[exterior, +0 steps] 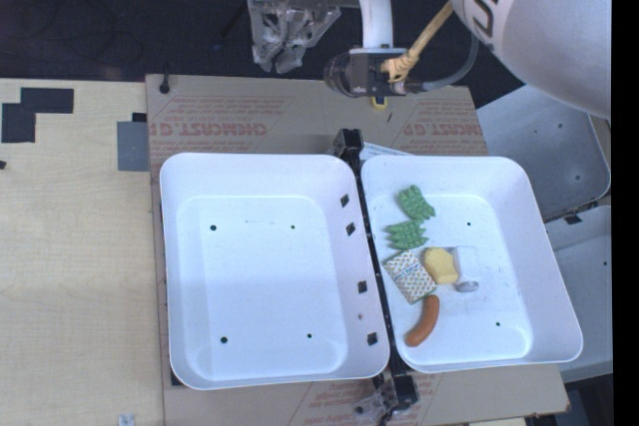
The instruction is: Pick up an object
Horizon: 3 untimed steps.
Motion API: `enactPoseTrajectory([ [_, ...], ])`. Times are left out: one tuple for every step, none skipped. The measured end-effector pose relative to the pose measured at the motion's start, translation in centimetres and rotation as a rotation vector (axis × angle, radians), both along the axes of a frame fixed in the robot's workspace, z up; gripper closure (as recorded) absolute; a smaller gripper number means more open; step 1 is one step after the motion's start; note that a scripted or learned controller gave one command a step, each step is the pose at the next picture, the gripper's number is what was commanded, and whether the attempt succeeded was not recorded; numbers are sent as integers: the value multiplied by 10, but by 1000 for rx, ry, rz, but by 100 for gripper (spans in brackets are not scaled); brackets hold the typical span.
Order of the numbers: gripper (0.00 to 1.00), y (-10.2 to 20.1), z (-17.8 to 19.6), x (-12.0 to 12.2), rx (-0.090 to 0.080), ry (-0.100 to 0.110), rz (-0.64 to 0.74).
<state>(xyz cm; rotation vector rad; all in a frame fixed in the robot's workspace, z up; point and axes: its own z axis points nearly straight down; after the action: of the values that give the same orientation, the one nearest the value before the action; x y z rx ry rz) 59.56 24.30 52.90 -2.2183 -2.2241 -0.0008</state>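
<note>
Several small objects lie in the right bin (519, 214), all in its left half. Two green leafy pieces (415, 204) (406, 234) sit one behind the other. In front of them a yellow lump (439, 264) touches a white patterned packet (410, 276). A small grey piece (466, 286) lies just right of the yellow lump. An orange sausage (422, 321) lies nearest the front. My gripper (286, 43) hangs high above the bench behind the left bin (200, 185), far from all the objects, with nothing visibly in it.
The two white bins meet at a black clip strip (357, 244). Both stand on a cardboard sheet (260, 120). A yellow cable and a white tube (377, 10) hang by the wrist. The big grey arm body (544, 5) fills the upper right.
</note>
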Motion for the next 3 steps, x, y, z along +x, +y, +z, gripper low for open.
enactPoseTrajectory([
  [100, 1, 8, 35, -2, 2, -3],
  [100, -1, -212, 6, -9, 20, -5],
  [100, -114, -17, -19, 0, -10, -10],
])
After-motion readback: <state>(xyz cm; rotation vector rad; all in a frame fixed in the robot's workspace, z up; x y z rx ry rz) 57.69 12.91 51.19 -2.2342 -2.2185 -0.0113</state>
